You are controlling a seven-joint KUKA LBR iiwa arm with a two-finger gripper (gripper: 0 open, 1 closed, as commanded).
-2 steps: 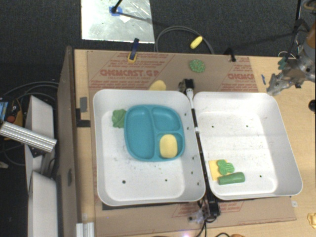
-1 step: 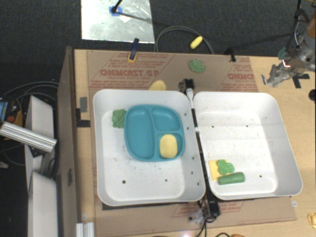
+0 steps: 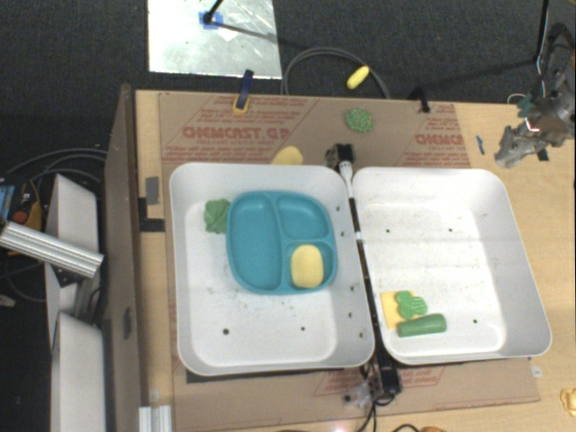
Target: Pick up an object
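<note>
The blue divided plate (image 3: 261, 241) is sitting in the left white bin (image 3: 202, 331), and it serves here as the landmark. In the plate's lower right compartment a yellow oval piece (image 3: 307, 265) is lying. Just off the plate's upper left corner, touching its rim, a green leafy piece (image 3: 216, 215) is resting on the bin floor.

To the right of the plate, across the seam between the bins, the right white bin (image 3: 468, 232) is holding three things clustered near its lower left corner: a yellow flat piece (image 3: 390, 307), a small green leafy piece (image 3: 413, 305) lying partly on top of it, and a green cucumber-like piece (image 3: 421, 326) just below them, touching or nearly so.

Above the plate, outside the bins on the counter (image 3: 396, 124), a pale yellow piece (image 3: 288, 157) is peeking past the left bin's upper rim, and a round green piece (image 3: 359, 120) is lying farther up and right. A yellow banana-like piece (image 3: 358, 77) is lying beyond the counter's far edge.

Far to the upper right of the plate, well apart from both bins' contents, the pincer (image 3: 526, 142) is hanging over the counter beside the right bin's far corner. Whether it is open or closed I cannot tell, and nothing is showing in it.
</note>
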